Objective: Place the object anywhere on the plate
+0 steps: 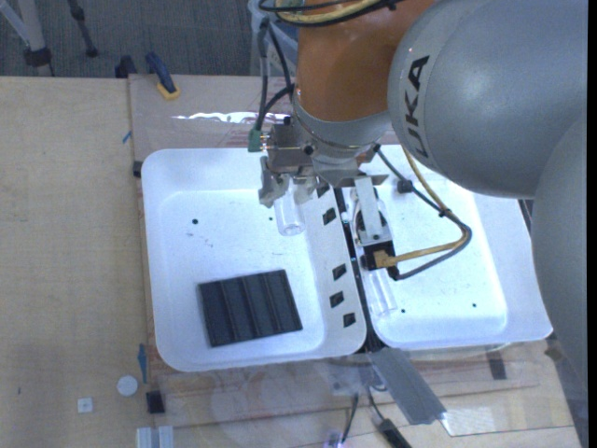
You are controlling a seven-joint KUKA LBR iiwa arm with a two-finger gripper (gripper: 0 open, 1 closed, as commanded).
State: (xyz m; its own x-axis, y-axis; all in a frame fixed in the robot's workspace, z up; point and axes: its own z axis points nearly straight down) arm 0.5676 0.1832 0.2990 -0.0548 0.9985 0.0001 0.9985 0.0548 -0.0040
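Two white bins (168,250) on bench; dark ridged plate (249,307) in left bin; gripper (331,250) spread wide above the divide, grasping nothing.

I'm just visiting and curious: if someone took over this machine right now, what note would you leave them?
Pincer: hangs over the rims where the two bins meet; open or shut, I cannot tell.
Dark ridged plate: lies flat in the view's left bin, bare.
Object: I cannot pick it out.
Done: nothing placed yet.
Left: find it, grasp it, set it on the plate.
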